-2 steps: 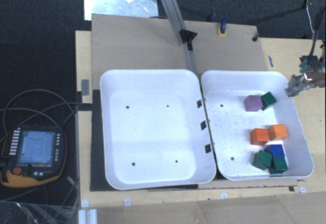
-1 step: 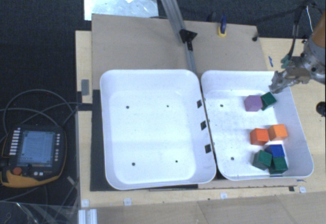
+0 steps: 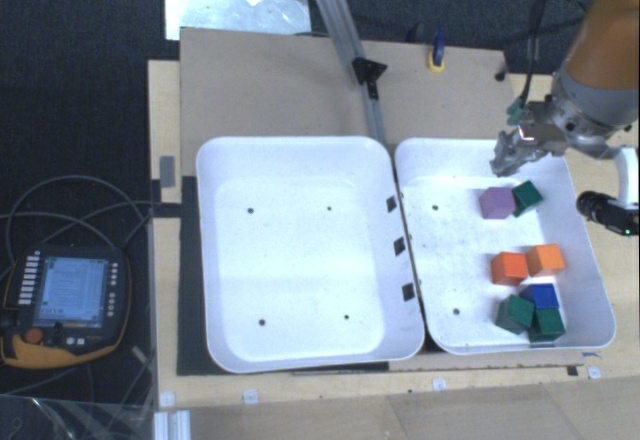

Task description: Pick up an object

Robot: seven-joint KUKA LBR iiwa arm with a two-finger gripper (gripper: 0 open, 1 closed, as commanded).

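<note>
The gripper hangs over the far edge of the right bin, toward its far right corner, on a grey arm with an orange band; whether anything is clamped cannot be told from this slant; no block shows between its tips; just in front of it, near the bin's far right corner, a purple block lies touching a small green block on its right; along the right edge, midway, an orange block sits against a lighter orange block; in the near right corner a blue block rests close beside a dark green block, with another green block just at the near rim; the left bin adjoins the right one; a handheld control pendant lies off the bench's left edge
</note>
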